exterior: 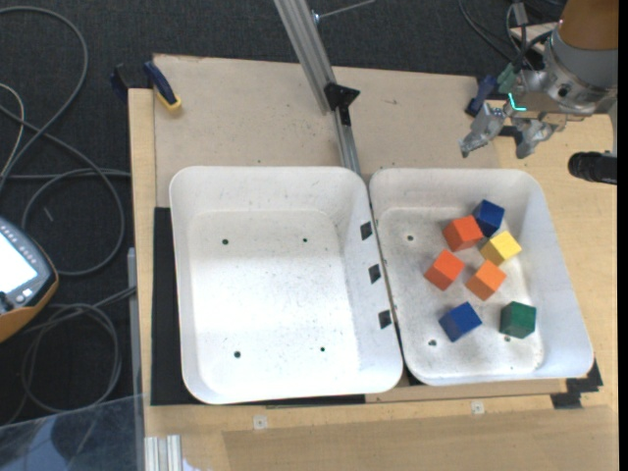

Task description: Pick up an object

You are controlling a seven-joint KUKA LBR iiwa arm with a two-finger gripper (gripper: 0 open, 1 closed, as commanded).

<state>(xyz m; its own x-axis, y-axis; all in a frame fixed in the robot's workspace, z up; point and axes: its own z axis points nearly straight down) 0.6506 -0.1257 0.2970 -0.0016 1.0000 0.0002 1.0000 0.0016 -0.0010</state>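
The blocks are all sitting in the right bin (pixel 559 292), bunched in its middle and far part. A blue block (pixel 489 214) is sitting farthest back, with an orange block (pixel 463 233) just beside it on the left and a yellow block (pixel 502 247) touching it on the near side. Two more orange blocks are lying below those, one (pixel 444 269) toward the left and one (pixel 486 281) just under the yellow one. Nearest the front edge, a second blue block (pixel 459 321) and a green block (pixel 518 319) are sitting side by side, a little apart. The left bin (pixel 196 292) is sitting right next to this one, and their rims are touching in the middle. My gripper (pixel 501 139) is hanging over the bare bench (pixel 245 116) behind the right bin, well apart from the blocks. My two fingers are spread wide and are pinching nothing. A silver pole (pixel 309 47) is slanting down to the gap between the bins.
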